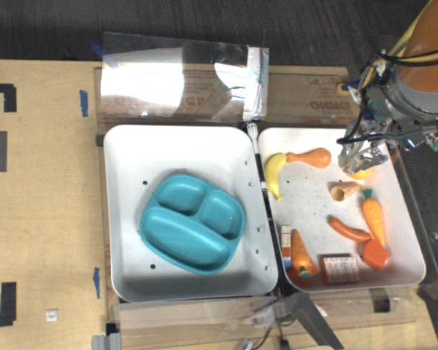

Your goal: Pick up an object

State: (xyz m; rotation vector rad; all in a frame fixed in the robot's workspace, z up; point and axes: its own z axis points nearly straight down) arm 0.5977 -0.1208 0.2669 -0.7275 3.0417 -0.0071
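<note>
My gripper (361,159) is low over the far right part of the right bin (412,217), reaching in from the right. A small yellow object (363,171) peeks out just beneath it, mostly hidden by the gripper. Close by lie an orange drumstick-shaped toy (312,157) to its left and a small tan piece (344,190) in front of it. A yellow banana (272,172) rests against the bin's left wall.
Also in the right bin: a carrot (374,219), an orange sausage (349,230), an orange-red block (375,254), a red-labelled can (339,268) and an orange bottle (300,252). The left bin (124,159) holds a teal divided plate (193,221).
</note>
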